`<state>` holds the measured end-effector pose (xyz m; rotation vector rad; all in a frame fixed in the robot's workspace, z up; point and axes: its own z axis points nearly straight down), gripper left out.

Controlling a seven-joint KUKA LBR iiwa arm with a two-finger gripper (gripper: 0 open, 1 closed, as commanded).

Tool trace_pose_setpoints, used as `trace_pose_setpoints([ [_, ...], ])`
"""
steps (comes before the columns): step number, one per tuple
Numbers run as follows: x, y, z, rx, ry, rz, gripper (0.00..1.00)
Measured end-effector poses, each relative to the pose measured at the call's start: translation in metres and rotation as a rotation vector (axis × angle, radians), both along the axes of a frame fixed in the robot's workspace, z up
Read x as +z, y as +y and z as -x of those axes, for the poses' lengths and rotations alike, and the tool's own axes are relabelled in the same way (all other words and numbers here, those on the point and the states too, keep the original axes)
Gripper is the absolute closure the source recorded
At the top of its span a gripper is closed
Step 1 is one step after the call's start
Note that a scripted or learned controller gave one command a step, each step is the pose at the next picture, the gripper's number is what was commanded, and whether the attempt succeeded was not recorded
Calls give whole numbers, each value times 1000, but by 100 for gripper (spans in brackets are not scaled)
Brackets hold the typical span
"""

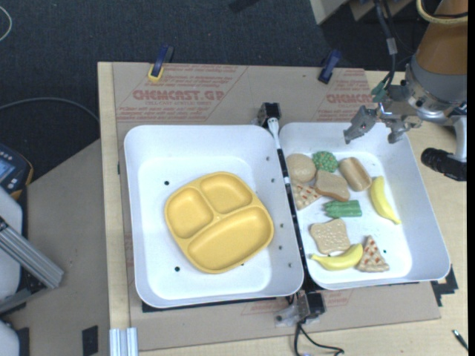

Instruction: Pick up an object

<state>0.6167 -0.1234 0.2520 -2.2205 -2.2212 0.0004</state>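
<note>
The right bin (423,221) holds several toy foods: a hot dog (355,173), a broccoli piece (324,160), a bread roll (300,167), toast (332,185), two pizza slices (305,196), a green bean piece (343,209), a bread slice (329,236) and two bananas (384,199). My gripper (379,125) hangs above the bin's far edge, beyond the hot dog. Its fingers (358,127) are spread open with nothing between them.
The left bin (145,162) bears a yellow divided plate (218,220). Blue clamps (159,62) hold the cardboard base at the back. A black clip (270,113) sits where the two bins meet at the far side.
</note>
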Motion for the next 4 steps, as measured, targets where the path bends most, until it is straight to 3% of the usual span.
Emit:
trace_pose_setpoints([
  [1,-72,124,1,12,8,-7,0],
  [2,-56,115,-1,0,-2,0,100],
  [3,5,111,126,-3,1,-1,100],
  [4,6,202,138,10,2,-4,100],
])
